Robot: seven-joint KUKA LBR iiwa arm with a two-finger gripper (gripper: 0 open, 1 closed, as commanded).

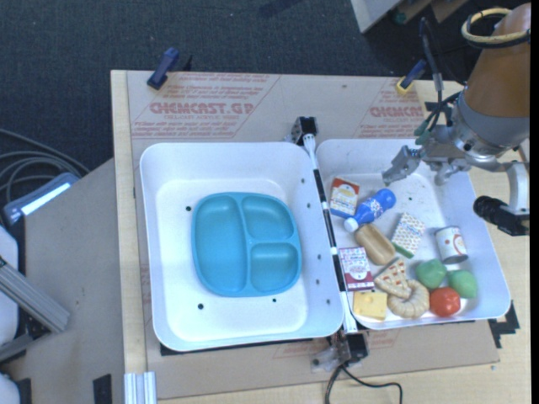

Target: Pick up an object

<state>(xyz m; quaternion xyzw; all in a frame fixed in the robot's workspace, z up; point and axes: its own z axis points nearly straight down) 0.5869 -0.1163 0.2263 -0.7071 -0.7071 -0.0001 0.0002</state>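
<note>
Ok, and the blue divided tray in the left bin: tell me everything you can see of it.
The blue divided tray is a light blue, rounded-rectangle plate that looks like moulded plastic. Raised ridges split it into three compartments: a large one on its left and two smaller ones stacked on its right. It lies flat and right side up on the floor of the left bin, roughly centred, clear of the walls. Nothing lies in it or touches it.

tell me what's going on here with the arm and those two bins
A grey robot arm with an orange band reaches in over the right white bin, its pincer above the bin's far end. That bin holds small toy foods, among them a blue and white bottle. The left white bin holds a blue divided plastic tray. Nothing is gripped yet.
</note>
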